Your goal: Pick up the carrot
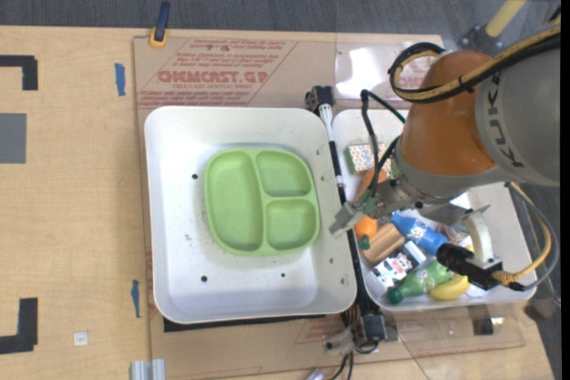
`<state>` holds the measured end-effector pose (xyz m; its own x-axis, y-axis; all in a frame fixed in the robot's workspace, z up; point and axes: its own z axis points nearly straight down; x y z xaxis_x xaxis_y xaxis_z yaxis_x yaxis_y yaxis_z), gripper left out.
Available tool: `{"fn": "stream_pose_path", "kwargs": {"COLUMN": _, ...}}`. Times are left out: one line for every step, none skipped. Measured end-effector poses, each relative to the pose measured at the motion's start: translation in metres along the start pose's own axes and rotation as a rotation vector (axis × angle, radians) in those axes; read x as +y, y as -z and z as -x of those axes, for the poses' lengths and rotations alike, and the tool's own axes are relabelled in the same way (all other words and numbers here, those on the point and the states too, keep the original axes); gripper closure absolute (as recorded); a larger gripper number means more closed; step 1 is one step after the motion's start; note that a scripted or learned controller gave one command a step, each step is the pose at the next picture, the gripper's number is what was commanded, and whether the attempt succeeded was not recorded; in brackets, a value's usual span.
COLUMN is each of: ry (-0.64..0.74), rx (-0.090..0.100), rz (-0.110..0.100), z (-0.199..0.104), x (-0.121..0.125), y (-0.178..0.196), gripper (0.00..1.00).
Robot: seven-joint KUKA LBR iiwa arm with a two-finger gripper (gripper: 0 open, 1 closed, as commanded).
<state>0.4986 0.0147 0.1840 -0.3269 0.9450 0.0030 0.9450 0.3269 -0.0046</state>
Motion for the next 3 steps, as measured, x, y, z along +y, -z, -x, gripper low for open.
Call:
{"fn": "stream_pose_path", "kwargs": {"ry": 0.000, "rx": 0.000, "rz": 0.000, "z": 0.0000, "x": 0.0000, "y": 0.0000, "gripper": 0.00}}
{"fn": "stream_pose_path", "kwargs": {"ry": 0.000, "rx": 0.000, "rz": 0.000, "z": 0.0000, "x": 0.0000, "y": 0.0000, "gripper": 0.00}}
{"fn": "stream_pose_path", "kwargs": {"ry": 0.000, "rx": 0.000, "rz": 0.000, "z": 0.0000, "x": 0.0000, "y": 0.0000, "gripper": 0.00}}
